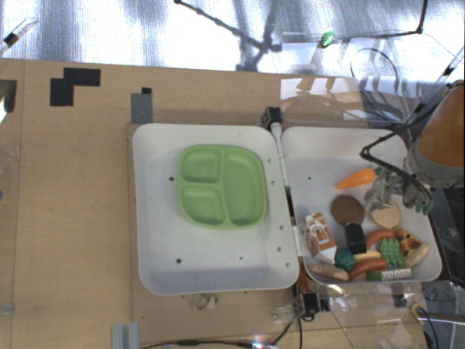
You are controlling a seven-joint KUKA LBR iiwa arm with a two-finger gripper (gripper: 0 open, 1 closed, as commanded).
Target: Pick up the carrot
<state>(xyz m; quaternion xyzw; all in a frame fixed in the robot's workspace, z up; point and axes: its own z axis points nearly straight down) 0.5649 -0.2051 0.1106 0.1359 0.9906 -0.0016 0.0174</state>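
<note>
Toys crowd the near end of the right bin (305, 158): sausages (367, 266) along the front wall, a green studded piece (391, 251), a pizza slice (414, 247), a small carton (318, 235) leaning by the left wall, and a black block (355, 235) just behind them. A step farther in sit a brown round patty (348, 209) and a pale cookie-like disc (386, 216), the disc almost under the gripper (389, 193). Carrot (357, 178) comes next, lying alone on bare bin floor beyond the patty, clear of the clutter. Its long axis runs slightly uphill across the view, thick end toward the gripper on the right, tapered tip pointing left toward the bin divider. From the gripper, which hangs at the right side of the bin below the grey-and-orange arm (443, 140), the carrot lies just to the view's left and a little farther from the camera, near but apparently not touching. Whether the gripper is spread or closed I cannot tell; the metalwork blurs together, and nothing is visibly held. Judging from this, a short shift left and away should centre it over the carrot, closing across the narrow width. Left bin (156, 253) holds a green divided plate (221, 185), with counter (73, 217) beyond.
</note>
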